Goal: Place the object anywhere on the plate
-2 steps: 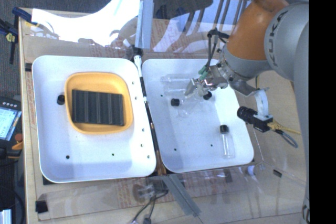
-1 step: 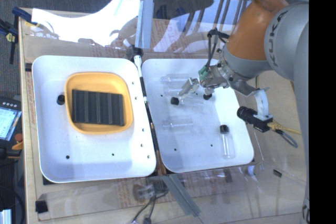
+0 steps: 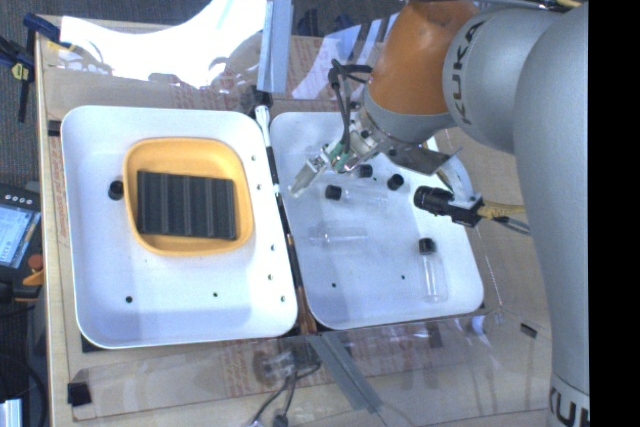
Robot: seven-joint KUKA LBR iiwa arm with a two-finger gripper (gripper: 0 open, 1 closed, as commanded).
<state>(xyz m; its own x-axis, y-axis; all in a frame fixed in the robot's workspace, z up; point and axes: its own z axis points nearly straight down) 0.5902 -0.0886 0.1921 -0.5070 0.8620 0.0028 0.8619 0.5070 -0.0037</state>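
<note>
The arm (image 3: 500,65) enters from the right of the frame, over the right bin (image 3: 460,300). The left bin (image 3: 100,295) holds a yellow plate (image 3: 185,160) with a dark ribbed insert. The gripper (image 3: 310,173) sits at the right bin's upper left; its finger state cannot be determined. Clear vials with black caps lie in the right bin: one (image 3: 430,267) lower right, one (image 3: 345,195) near the gripper.
</note>
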